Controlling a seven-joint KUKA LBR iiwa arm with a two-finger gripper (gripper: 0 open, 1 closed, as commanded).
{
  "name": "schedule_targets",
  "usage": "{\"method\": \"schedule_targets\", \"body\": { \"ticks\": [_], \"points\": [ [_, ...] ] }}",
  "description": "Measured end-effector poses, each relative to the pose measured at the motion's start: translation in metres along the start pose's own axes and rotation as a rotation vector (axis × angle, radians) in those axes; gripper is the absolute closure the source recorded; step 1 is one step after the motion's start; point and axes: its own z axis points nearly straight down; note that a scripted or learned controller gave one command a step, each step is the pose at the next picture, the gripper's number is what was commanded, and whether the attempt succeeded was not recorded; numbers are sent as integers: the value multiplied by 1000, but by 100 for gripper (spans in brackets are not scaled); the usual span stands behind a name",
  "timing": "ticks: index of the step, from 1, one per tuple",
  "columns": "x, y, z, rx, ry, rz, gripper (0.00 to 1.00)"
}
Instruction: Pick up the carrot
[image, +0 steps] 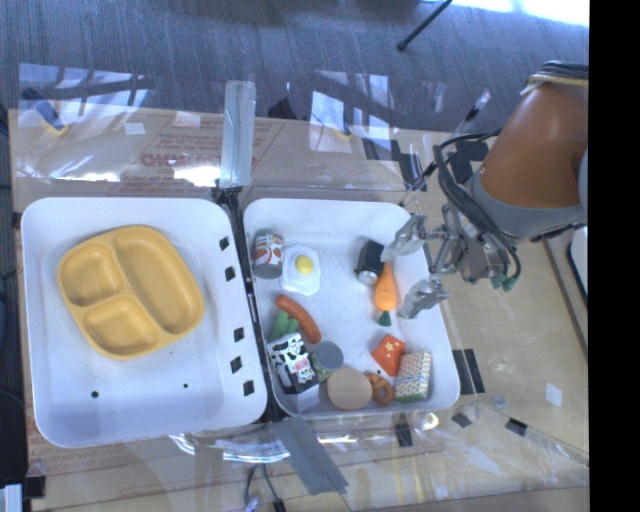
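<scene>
— Where is the carrot (386, 288)?

— In the right bin (300, 212), near its right wall, lying almost upright in the view: orange body above, small green tip at the lower end. A black thing (369, 257) sits just up-left of it, and an orange-red block (388, 352) lies below it.

— And your gripper (414, 268)?

— It hangs at the bin's right edge, just to the right of the carrot. My fingers (405, 240) are spread wide, one by the carrot's top and the other by its green end. The carrot rests on the bin floor beside that gap, not clamped. I hold nothing.

— What else is in that bin?

— A can (267, 253) at the left wall, a fried egg (303, 270) beside it, a sausage (299, 316) lower down, a cow-patterned carton (290, 362), a grey disc (326, 355), a tan round (349, 388), a pretzel (380, 389) and a speckled block (414, 374) along the bottom.

— The left bin (60, 400)?

— A yellow divided plate (130, 290).
</scene>
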Motion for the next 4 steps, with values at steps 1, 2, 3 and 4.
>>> {"method": "schedule_targets", "body": {
  "ticks": [1,2,3,4],
  "points": [
    [-37,-22,57,-1,3,158,0],
    [-81,-21,171,0,0,234,0],
    [-84,-20,156,2,-9,225,100],
    [-109,-23,30,1,-11,472,100]
  ]
}}
